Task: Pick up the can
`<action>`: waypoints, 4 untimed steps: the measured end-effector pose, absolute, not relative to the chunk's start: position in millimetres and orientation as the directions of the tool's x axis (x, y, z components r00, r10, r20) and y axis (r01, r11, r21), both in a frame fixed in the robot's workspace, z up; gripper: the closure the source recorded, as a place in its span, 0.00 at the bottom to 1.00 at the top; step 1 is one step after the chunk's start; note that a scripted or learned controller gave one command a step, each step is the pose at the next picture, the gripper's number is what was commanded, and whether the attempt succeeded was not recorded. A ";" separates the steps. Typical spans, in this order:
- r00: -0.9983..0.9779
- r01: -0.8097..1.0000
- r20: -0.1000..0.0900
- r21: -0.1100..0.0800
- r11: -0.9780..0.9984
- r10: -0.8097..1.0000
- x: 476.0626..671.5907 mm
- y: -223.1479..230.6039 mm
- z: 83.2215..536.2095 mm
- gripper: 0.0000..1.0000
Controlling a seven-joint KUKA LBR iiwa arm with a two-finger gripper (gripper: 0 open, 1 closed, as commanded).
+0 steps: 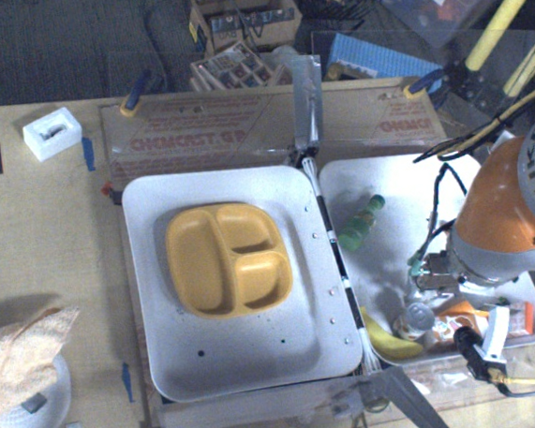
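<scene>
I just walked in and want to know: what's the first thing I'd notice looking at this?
The big yellow divided plate jumps out, lying in the middle of the left white bin. Next is the robot arm's orange band, hanging over the right bin where its gripper is down among a small silver can, a banana and a green bottle.

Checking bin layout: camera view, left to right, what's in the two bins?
Yellow tray → green bottle → banana → can → gripper, above the can.
</scene>
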State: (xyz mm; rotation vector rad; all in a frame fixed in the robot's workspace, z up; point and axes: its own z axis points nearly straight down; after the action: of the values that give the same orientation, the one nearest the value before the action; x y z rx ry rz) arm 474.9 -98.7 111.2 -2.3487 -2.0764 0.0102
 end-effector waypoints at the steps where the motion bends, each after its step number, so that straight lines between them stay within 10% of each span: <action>1: 0.123 0.992 0.000 -0.010 -0.123 0.992 474.8 -98.7 111.1 0.00; 2: 0.125 0.992 -0.002 -0.010 -0.125 0.992 473.9 -100.1 120.7 1.00; 3: 0.125 0.992 -0.002 -0.010 -0.125 0.992 473.9 -100.1 120.7 0.00; 4: 0.005 1.000 0.003 0.001 -0.005 1.000 479.8 -104.1 88.1 0.00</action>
State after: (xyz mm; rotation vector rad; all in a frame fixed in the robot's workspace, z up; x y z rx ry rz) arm 479.8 -104.1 88.1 -2.2262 -2.2147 -0.0046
